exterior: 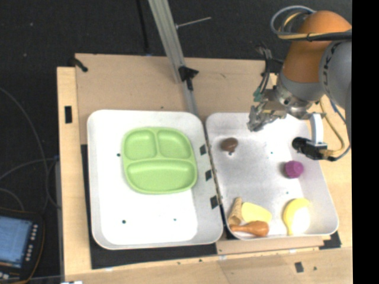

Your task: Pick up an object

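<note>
Camera view, two white bins (106, 229), one green tray (159, 160), end effector (259, 122) grip state unclear

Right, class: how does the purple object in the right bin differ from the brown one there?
The purple object is rounder and brighter; the brown object is duller and flatter-looking. The purple object lies near the bin's right wall, the brown object near its left wall. Both are small, lie apart from the gripper, and rest on the right bin.

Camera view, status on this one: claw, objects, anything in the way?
Claw over right bin's far edge, nothing between fingers. Nearest: brown piece, untouched. Path clear.
</note>
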